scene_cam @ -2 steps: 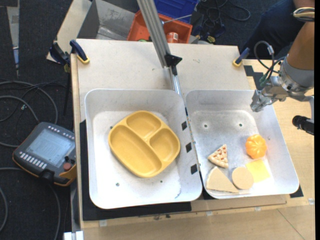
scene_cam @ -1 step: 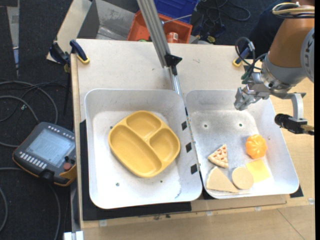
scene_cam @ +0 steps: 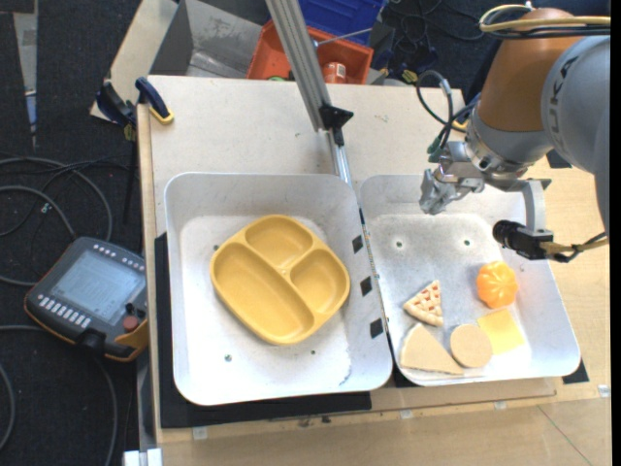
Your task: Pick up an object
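Right now the hand [scene_cam: 439, 194] hangs over the far end of the right bin [scene_cam: 388, 260], well apart from anything it could pick up. It carries nothing that can be seen, and from this slant I cannot tell how far it is open.

The things to choose from lie grouped at the near end of that bin: an orange fruit [scene_cam: 496, 284], a yellow square slice [scene_cam: 503, 331] just beside it on the near side, a round tan disc [scene_cam: 471, 346] touching the slice's edge, a pale wedge [scene_cam: 423, 350] next to the disc, and a small waffle-patterned triangle [scene_cam: 424, 303] above the wedge. The left bin [scene_cam: 194, 357] bears a yellow divided plate [scene_cam: 280, 277], lying flat.

Judging by this, the task is at its start: the approach is under way and no grasp has been made. The next move calls for carrying the hand toward the near end of the right bin, settling on one target and coming down straight over it. The orange fruit looks the easiest, since it stands proud of the floor and has a little free room around it; the flat pieces lie close together and low, so they may slip out or be nudged aside.
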